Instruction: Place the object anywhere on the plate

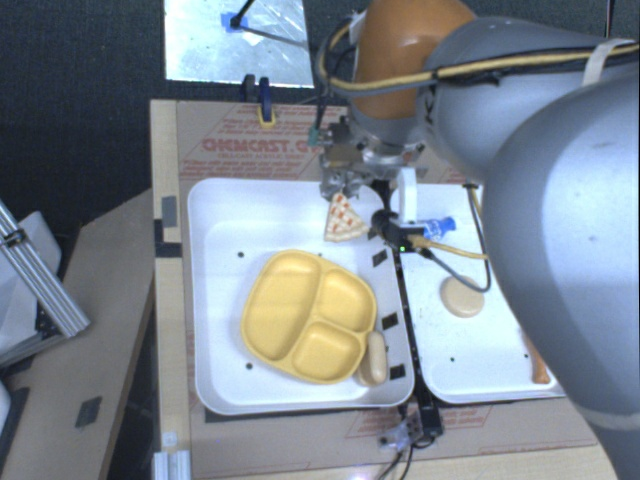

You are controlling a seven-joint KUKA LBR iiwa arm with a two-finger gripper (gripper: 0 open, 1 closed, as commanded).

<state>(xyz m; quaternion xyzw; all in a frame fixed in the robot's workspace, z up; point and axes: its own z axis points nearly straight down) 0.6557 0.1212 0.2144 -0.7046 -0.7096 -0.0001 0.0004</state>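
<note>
Here, a triangular pizza slice (345,218), pale with red dots.

**My arm, reaching in from the right**

My grey arm (540,118) sweeps across the upper right of the view, bulky and close to the camera. The orange band (405,38) sits above my wrist, which points downward. My gripper (345,190) hangs low beneath it, its tip just over the pizza slice

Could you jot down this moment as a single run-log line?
gripper: over left bin's back | pizza slice: beneath gripper, grip unclear | plate: yellow, no slice on it | placement: not yet done
</note>
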